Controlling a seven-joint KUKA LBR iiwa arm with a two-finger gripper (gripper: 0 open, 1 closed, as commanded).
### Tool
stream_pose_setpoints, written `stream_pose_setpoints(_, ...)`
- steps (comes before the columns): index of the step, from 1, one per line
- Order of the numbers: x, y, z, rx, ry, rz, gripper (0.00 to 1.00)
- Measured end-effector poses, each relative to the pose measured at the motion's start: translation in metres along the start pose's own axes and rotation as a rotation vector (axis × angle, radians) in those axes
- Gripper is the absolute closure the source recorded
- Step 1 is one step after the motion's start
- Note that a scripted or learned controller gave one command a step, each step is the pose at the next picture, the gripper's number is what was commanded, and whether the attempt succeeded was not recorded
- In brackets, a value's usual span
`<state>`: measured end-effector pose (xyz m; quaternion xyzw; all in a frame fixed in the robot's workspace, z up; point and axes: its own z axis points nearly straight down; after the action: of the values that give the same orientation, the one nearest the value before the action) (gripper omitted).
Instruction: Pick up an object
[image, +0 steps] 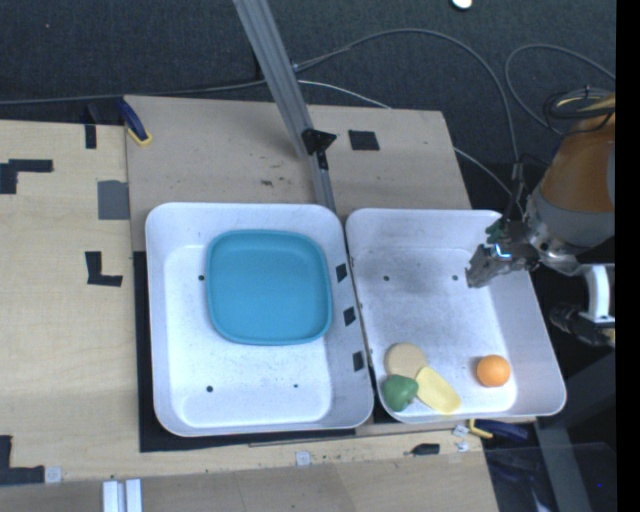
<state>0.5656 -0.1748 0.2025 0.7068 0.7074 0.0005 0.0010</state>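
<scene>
Gripper hovers over the right bin's far right side, nothing in it.
Whether the fingers are spread or pressed together, I cannot tell. An orange ball, yellow piece, tan piece and green piece sit along that bin's near edge; a blue plate lies in the left bin.

A pale wooden bench spans the near and left side. Dark carpet lies far, crossed by cables.

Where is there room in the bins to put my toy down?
Right bin: bare between the gripper and the near-edge cluster of tan piece, green piece, yellow piece, orange ball. Left bin: blue plate fills the middle; a bare strip below it.
</scene>
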Motion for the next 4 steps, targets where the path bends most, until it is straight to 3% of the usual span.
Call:
stream_pose_setpoints(1,-0.006,0.005,-0.058,0.0,0.0,0.0,1.0)
stream_pose_setpoints(4,0.15,0.041,-0.02,0.004,0.001,-0.002,1.0)
